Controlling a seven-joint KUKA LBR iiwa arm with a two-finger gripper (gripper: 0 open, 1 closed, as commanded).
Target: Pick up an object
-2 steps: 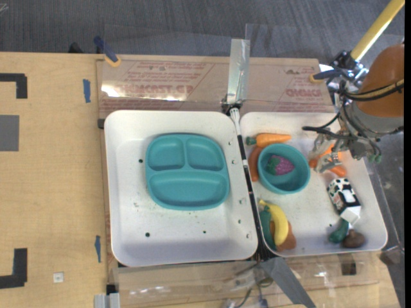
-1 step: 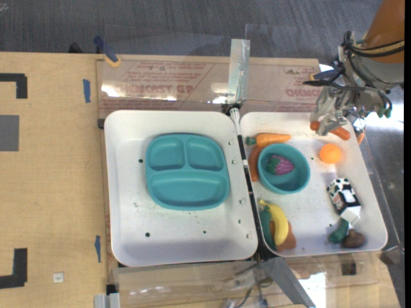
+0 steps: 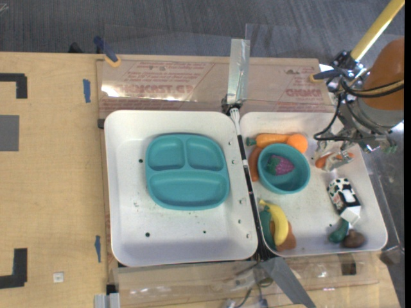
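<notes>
Pale wooden counter (image 3: pixel 51 191) carries two shallow white bins side by side, the left bin (image 3: pixel 122 236) bearing a teal three-compartment plastic plate (image 3: pixel 187 172), the right bin (image 3: pixel 376 230) crowded with candidate objects. Among them: a teal round bowl (image 3: pixel 283 168) with a small pink-purple toy (image 3: pixel 282 165) inside, an orange carrot-shaped toy (image 3: pixel 280 140) touching the bowl's far rim, a yellow toy banana (image 3: pixel 278 222) by the near-left wall, a black-and-white patterned block (image 3: pixel 343 194) and a small green-and-brown item (image 3: pixel 345 235) at the near-right corner. The grey arm with its orange band (image 3: pixel 389 66) hangs over the bin's far-right corner, its gripper (image 3: pixel 335 154) low among cables near a small orange-and-white piece (image 3: pixel 323 162); whether the jaws are released or clenched cannot be told, and nothing is visibly held. Risks, on judgement: a descent this close to the bin wall could strike the rim or nudge the small piece away, and trailing cables could snag; a grasp beside the bowl might catch its edge instead.
</notes>
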